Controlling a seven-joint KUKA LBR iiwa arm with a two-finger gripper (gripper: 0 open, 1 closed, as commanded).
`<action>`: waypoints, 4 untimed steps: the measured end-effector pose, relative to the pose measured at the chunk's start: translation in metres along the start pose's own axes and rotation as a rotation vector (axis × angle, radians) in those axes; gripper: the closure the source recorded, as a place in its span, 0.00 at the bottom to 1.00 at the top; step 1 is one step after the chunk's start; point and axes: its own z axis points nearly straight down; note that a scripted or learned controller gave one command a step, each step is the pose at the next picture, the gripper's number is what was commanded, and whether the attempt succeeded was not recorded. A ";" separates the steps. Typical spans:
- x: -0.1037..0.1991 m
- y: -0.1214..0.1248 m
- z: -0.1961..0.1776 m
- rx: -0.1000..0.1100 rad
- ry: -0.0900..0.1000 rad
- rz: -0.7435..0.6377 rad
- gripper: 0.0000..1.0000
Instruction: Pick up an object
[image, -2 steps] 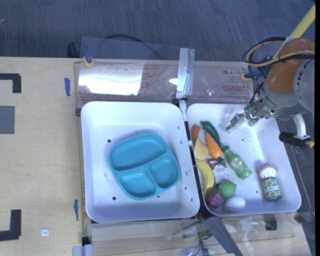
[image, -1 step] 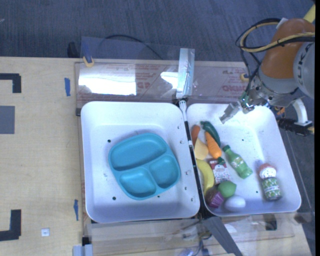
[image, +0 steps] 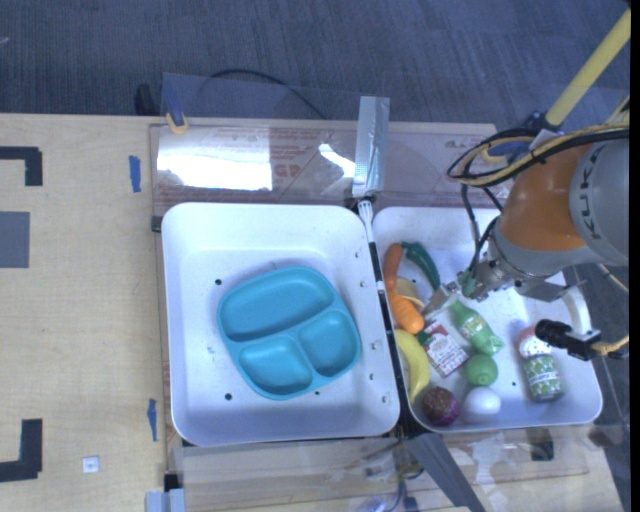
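Since the right bin (image: 590, 395) is packed tight, a bad grab looks likely. Camera view: gripper (image: 452, 291) sits low over the pile's top left, near the carrot (image: 405, 308) and green pepper (image: 420, 262); can't tell its opening. Below it a green bottle (image: 472, 330), small carton (image: 445, 350), banana (image: 415, 362), lime (image: 481, 371), white egg (image: 484, 402) and purple item (image: 438, 404) touch or crowd. Risk: neighbours get nudged, a round piece slips. Left bin (image: 190, 330) holds a blue tray (image: 288, 330).

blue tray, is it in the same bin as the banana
No, the blue tray lies alone in the left bin, while the banana is in the right bin.
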 end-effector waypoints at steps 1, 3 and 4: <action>0.039 0.020 -0.102 -0.005 -0.001 -0.140 0.00; 0.014 0.001 -0.012 -0.004 -0.001 0.225 1.00; 0.066 0.027 -0.140 -0.006 0.001 0.265 1.00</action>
